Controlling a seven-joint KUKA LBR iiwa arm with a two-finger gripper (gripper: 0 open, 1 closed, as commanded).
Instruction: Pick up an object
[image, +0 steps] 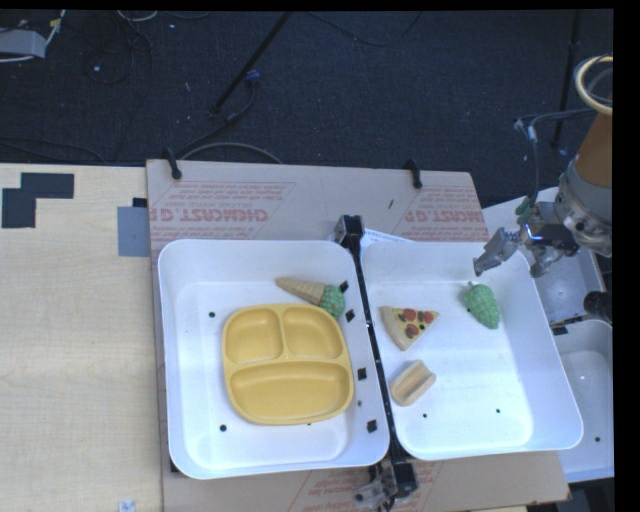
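The right bin (520, 400) holds a pizza slice toy (407, 324) near its left side, a tan bread-like piece (412, 383) below that, and a green bumpy toy (482, 304) toward the upper right. My gripper (520, 252) hovers over the right bin's upper right corner, above and to the right of the green toy. Its two fingers are spread apart and nothing sits between them. The arm comes in from the right edge with its orange band (598, 150) visible.
The left bin (190, 420) holds a yellow divided plate (287, 361) and an ice cream cone toy with a green scoop (314, 292). A black divider (365, 340) runs between the bins. Cardboard lies under both bins.
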